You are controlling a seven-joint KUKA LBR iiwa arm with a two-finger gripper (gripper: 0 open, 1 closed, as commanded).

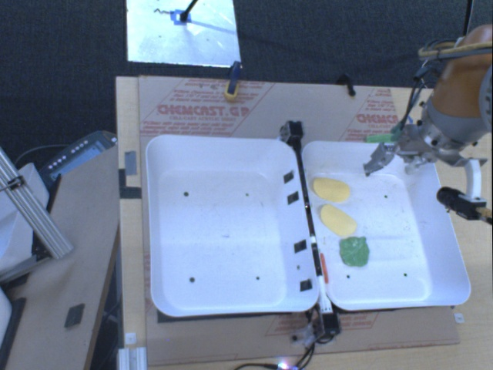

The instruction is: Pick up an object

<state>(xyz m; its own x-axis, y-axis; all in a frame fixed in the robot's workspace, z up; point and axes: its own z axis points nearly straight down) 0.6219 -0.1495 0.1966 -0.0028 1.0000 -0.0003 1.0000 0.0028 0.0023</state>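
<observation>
Three small objects lie in the right bin (439, 230), near its left wall. A pale yellow oval piece (331, 189) is farthest back, and a second yellow piece (338, 221) sits just in front of it. A green crumpled lump (354, 250) lies closest to the front. My gripper (394, 162) hovers over the back of the right bin, to the right of and behind the yellow oval. Its fingers (378, 159) are spread open with nothing between them.
The left bin (166, 160) stands beside the right one, with a black clipped divider (304, 206) where they meet. Both bins rest on a cardboard sheet (200, 106). A grey device (77, 153) lies off the bench at the left.
</observation>
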